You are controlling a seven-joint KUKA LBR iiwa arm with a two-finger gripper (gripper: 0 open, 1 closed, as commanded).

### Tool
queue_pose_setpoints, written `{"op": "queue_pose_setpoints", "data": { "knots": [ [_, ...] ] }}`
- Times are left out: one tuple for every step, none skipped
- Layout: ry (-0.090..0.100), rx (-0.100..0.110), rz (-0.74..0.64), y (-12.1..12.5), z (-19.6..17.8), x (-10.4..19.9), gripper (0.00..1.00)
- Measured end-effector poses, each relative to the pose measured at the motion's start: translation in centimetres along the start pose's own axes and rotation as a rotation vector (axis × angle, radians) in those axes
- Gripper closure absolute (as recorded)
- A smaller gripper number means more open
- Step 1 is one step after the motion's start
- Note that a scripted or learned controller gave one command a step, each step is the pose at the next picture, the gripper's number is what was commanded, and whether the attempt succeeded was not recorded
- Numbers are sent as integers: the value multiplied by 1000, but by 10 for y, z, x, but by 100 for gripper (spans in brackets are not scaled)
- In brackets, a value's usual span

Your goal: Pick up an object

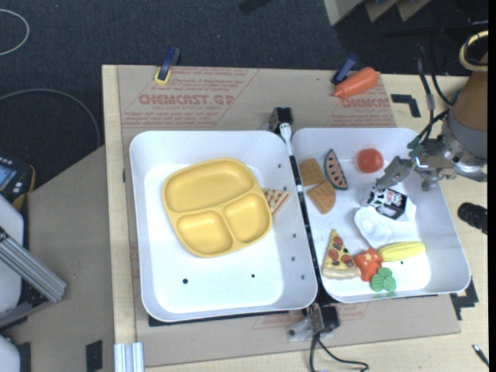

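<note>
My gripper (401, 170) reaches in from the right over the right bin (448, 231), above its middle right part. Just left of it lies a red tomato (370, 160). A white rounded piece (375, 225) sits below the gripper. Further left are a watermelon slice (335, 170) and two bread pieces (317, 186). Along the near side lie a pizza slice (336, 255), a yellow corn cob (401, 250) and a red and green vegetable piece (374, 270). Nothing shows as held.
The left bin (151, 231) holds a yellow divided plate (217, 206) with a waffle piece (276, 200) at its right edge. An orange carrot (357, 82) lies on the bench behind the right bin. Clamps sit between the bins.
</note>
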State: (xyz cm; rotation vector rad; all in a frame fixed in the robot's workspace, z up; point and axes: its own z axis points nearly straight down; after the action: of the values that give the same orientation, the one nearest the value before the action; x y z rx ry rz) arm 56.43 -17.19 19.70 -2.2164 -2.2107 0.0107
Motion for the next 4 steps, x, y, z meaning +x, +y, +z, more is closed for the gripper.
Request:
{"op": "queue_pose_setpoints", "data": {
  "knots": [
    [-2,-12,-2,3,-6,0,0],
    [-1,-6,-1,4,42,-9,0],
    [-7,-18,-2,-2,86,-6,0],
    [-11,-28,0,2,92,-10,0]
  ]
}}
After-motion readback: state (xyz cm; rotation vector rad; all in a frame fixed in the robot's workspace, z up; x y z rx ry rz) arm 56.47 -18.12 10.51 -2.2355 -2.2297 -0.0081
